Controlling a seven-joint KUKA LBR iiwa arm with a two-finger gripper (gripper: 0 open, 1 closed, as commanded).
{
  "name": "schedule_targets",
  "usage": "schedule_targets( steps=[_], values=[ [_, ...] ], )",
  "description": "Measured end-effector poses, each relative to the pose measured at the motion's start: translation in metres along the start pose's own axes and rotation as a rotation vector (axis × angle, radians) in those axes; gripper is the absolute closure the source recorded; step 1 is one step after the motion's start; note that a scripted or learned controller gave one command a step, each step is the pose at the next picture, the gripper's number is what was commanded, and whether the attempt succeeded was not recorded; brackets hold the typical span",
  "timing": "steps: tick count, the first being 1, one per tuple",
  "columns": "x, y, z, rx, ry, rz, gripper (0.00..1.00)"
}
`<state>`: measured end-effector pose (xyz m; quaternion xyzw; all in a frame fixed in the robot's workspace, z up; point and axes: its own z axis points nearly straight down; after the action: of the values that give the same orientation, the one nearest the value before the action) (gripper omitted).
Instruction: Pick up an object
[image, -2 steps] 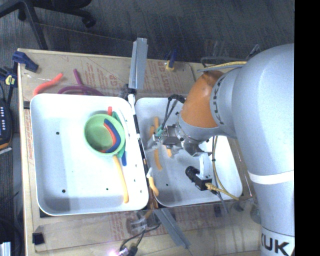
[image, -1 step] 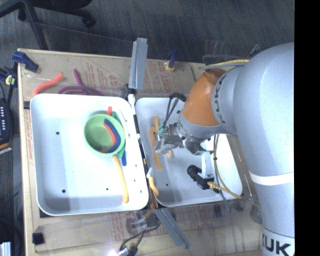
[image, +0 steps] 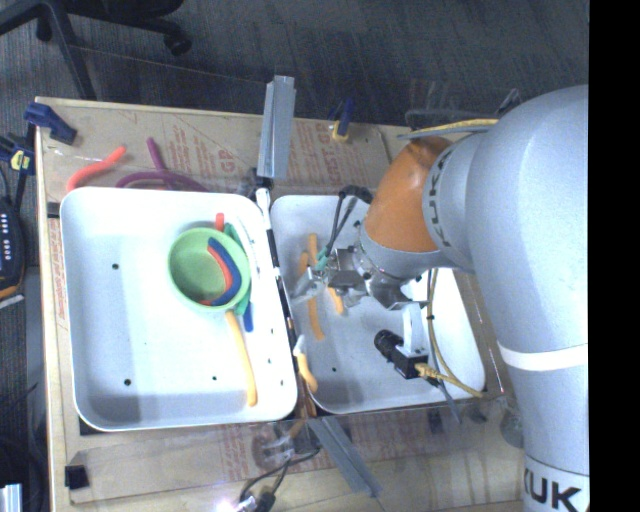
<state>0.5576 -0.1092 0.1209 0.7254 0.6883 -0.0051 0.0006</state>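
Two bins: left bin (image: 110, 330) holds green bowl (image: 205, 268), right bin (image: 350, 385) orange sticks (image: 314, 300).

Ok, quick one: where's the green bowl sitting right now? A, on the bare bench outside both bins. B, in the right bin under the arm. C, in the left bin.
C: the green bowl rests inside the left bin, near its right wall, while the gripper works over the right bin.

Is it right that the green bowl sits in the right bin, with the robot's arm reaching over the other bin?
Not quite. The camera view shows the green bowl in the left bin, not the right one. The arm reaches over the right bin, where its gripper is down among some thin orange sticks.
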Motion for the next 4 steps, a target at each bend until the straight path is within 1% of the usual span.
schedule_targets(
  steps=[1,2,3,4],
  values=[
    [-0.012,0.016,0.029,-0.009,0.004,0.032,0.0],
    [-0.013,0.016,0.018,-0.011,0.0,0.03,1.0],
    [-0.013,0.016,0.018,-0.011,0.0,0.03,0.0],
    [-0.013,0.016,0.008,-0.013,-0.002,0.028,1.0]
  ],
)
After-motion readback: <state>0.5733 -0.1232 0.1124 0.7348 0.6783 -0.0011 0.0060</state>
